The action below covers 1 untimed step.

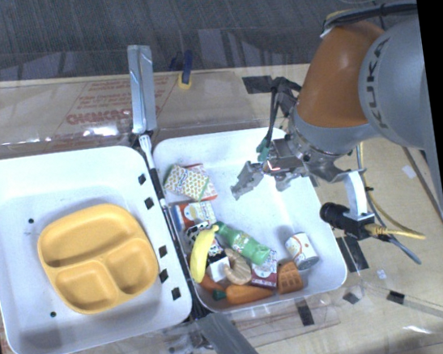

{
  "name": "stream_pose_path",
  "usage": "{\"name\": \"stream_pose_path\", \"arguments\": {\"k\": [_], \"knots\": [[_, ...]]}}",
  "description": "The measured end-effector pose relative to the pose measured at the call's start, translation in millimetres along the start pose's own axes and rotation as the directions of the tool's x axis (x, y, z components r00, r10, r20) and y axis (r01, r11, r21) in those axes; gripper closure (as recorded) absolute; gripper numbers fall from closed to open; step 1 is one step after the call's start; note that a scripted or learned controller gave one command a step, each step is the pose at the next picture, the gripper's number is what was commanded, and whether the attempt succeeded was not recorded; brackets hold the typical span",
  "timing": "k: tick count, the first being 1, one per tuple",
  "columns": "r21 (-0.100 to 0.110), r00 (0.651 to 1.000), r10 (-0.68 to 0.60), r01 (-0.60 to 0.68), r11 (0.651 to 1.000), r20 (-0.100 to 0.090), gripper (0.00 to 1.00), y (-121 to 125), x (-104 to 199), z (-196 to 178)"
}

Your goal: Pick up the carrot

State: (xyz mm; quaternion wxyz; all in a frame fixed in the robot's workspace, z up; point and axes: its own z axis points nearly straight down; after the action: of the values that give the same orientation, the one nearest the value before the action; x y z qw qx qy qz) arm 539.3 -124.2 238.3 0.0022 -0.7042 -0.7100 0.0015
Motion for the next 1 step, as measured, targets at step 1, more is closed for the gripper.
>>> {"name": "stream_pose_path", "arguments": {"k": [1], "knots": [[-0.001,0.985,-0.172,0.172,0.985,0.001,0.0,-24.0,72.8,0.4]]}}
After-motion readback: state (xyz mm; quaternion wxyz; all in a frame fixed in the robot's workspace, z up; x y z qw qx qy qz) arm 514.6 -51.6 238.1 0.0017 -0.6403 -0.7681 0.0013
